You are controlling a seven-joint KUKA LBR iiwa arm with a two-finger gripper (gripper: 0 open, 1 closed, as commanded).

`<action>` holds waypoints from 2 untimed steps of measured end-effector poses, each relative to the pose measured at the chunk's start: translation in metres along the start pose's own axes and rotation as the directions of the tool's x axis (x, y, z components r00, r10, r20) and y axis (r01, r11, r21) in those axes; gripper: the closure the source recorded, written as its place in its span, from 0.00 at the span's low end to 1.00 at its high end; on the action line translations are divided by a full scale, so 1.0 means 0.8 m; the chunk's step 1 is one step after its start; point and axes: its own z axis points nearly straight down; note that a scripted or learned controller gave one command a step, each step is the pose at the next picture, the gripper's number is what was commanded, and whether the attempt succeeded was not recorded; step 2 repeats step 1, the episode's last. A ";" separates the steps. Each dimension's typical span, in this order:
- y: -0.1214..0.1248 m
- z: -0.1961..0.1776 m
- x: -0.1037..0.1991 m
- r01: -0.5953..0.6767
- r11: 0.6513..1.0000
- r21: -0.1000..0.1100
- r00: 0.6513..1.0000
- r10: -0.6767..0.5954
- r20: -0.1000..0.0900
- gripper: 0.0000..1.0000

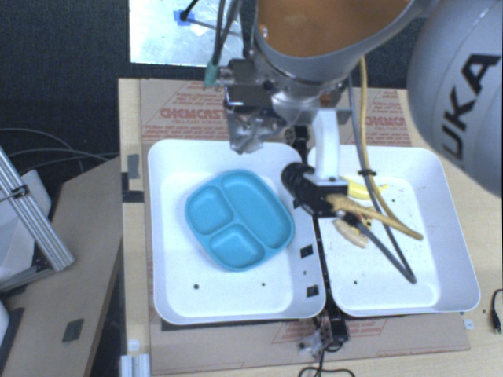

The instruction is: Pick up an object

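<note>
A light blue divided plate (pixel 238 219) with three compartments lies in the middle of the left white bin (pixel 181 289). My gripper (pixel 250 138) hangs over the far edge of that bin, just beyond the plate's far rim and apart from it. Nothing shows between the fingers. In the right bin (pixel 440 281), a yellow object (pixel 369 188), a tan utensil with a long handle (pixel 385 220) and a dark grey rod (pixel 393 259) lie bunched near the bin's left side.
The arm's large grey and orange body fills the upper right above the right bin. Cardboard with red print (pixel 181 112) lies under both bins. A metal frame (pixel 27 210) stands off the bench at far left.
</note>
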 end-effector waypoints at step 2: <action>0.007 0.012 -0.088 -0.015 1.000 -0.002 1.000 0.015 0.003 1.00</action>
